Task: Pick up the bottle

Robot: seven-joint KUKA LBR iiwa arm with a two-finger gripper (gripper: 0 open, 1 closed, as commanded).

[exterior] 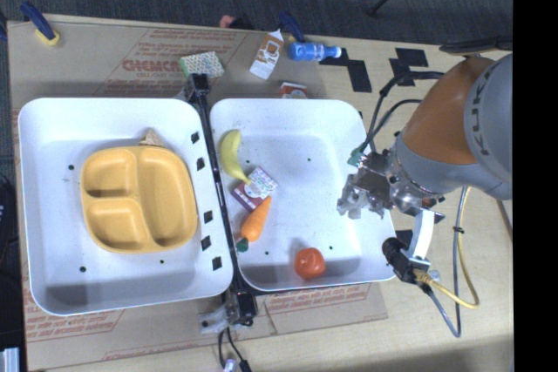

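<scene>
Small blue plastic bottle (312, 52) lies on its side on the worktop (488, 327), outside the bins, upper centre of frame, long axis running left-right; pincer (353, 200) sits lower right over the right white bin (288, 113), its opening state not discernible

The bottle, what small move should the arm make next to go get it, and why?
Probably swing toward the far bench edge: the blue bottle lies on its side outside both bins, beyond the right bin's far rim, while the gripper sits low by that bin's right wall.
</scene>
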